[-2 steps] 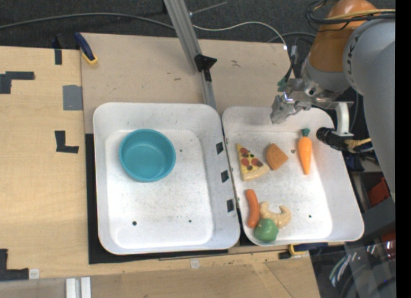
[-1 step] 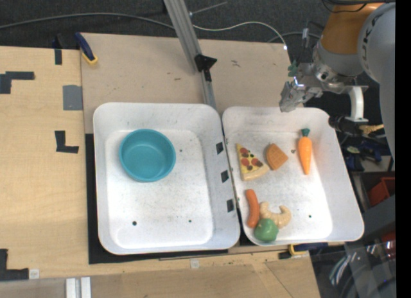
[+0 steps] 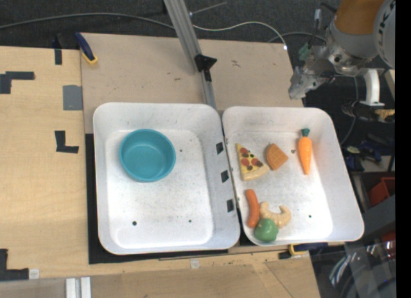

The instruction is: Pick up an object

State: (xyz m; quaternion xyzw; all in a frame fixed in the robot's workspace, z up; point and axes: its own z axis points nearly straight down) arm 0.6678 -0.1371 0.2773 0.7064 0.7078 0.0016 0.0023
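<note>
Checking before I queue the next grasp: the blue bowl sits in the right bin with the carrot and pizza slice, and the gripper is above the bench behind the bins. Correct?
Not quite. The blue bowl sits alone in the left bin, as the camera view shows. The carrot and pizza slice are in the right bin, and the gripper is above the bench behind the bins.

1. Two white bins: left (image 3: 106,162) and right (image 3: 334,162).
2. One teal bowl (image 3: 148,155).
3. Six toy foods (all in the right bin): pizza slice (image 3: 250,162), bread piece (image 3: 277,157), carrot (image 3: 305,152), sausage (image 3: 253,207), beige piece (image 3: 276,213), green piece (image 3: 266,230).
</note>
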